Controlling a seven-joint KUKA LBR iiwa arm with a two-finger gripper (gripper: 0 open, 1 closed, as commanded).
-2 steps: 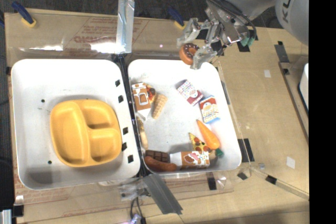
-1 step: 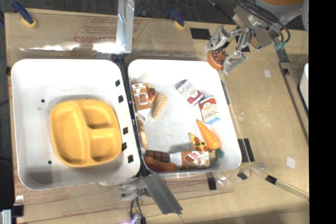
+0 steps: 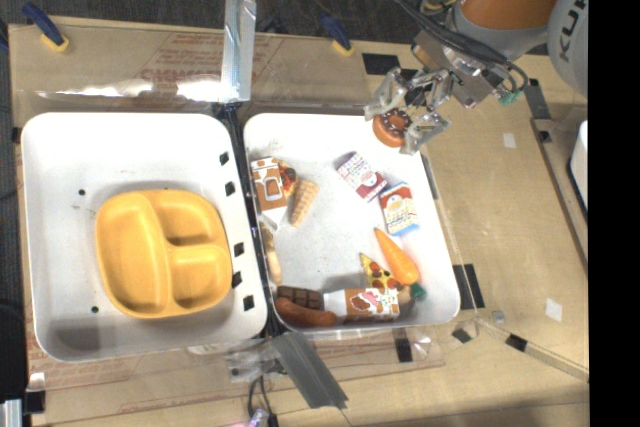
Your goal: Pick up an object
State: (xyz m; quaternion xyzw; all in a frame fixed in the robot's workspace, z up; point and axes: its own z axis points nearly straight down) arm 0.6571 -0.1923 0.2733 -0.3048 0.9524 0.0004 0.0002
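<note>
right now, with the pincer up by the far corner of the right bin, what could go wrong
1. The pincer seems to hold a small brown doughnut-like toy over the right bin's rim; a weak grip could drop it outside.
2. The carrot and small cartons lie close below, so lowering may bump them.

Yellow tray (image 3: 160, 253) (divided) — left bin (image 3: 50, 145)

Showed a mustard-yellow divided tray (image 3: 162, 251) in a white bin (image 3: 50, 165); an orange carrot with green top (image 3: 398, 260), tan waffle-patterned cone (image 3: 302, 200), brown sausage (image 3: 305, 316), red-and-white carton (image 3: 399, 211), chocolate-brown doughnut (image 3: 393, 127).
</note>
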